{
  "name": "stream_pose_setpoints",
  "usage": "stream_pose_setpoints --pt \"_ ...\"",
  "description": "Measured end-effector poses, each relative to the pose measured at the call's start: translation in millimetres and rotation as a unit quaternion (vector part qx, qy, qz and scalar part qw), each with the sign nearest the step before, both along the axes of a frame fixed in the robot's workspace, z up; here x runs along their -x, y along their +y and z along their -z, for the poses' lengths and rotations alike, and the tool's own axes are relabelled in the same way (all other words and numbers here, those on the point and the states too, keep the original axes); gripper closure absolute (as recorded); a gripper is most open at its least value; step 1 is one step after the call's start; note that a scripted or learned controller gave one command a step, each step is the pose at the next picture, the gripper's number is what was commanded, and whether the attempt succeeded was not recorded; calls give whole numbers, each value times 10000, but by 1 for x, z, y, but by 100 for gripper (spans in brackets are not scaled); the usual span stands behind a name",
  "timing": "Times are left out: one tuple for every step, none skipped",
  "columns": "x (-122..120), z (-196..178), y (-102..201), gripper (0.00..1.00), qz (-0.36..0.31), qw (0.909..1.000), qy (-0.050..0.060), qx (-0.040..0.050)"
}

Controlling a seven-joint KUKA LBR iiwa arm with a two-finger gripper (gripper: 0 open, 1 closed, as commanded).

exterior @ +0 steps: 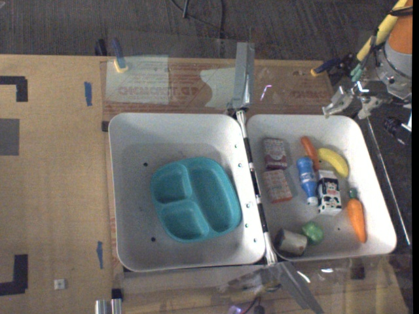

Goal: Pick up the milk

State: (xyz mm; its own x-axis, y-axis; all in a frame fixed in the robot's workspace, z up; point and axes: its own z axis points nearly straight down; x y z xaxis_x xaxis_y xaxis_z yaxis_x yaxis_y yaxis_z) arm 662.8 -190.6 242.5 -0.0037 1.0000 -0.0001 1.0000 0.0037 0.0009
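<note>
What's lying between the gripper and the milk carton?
In the camera view, the banana lies between the gripper and the milk carton, in the right bin.

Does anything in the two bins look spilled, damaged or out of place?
Nothing stands out. The teal three-compartment plastic tray lies flat in the left white bin. The small white milk carton lies among toy foods in the right white bin, with no spill visible.

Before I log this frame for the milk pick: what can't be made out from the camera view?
- Claw: small and blurred at the top right; its opening can't be judged.
- Arm: cut off by the right edge.
- Milk: print too small to read.
- Two packets: labels too blurred to read.
- Grey item at the right bin's front: too blurred to identify.
</note>
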Motion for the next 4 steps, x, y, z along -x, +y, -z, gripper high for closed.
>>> stream_pose_setpoints --pt "75 63 -13 0 -440 9990 -4 3" --pt "139 109 15 0 -428 9991 1 0" --pt "122 153 22 0 -1028 9947 -41 24" --pt "102 154 -4 0 -1429 9897 -40 21"
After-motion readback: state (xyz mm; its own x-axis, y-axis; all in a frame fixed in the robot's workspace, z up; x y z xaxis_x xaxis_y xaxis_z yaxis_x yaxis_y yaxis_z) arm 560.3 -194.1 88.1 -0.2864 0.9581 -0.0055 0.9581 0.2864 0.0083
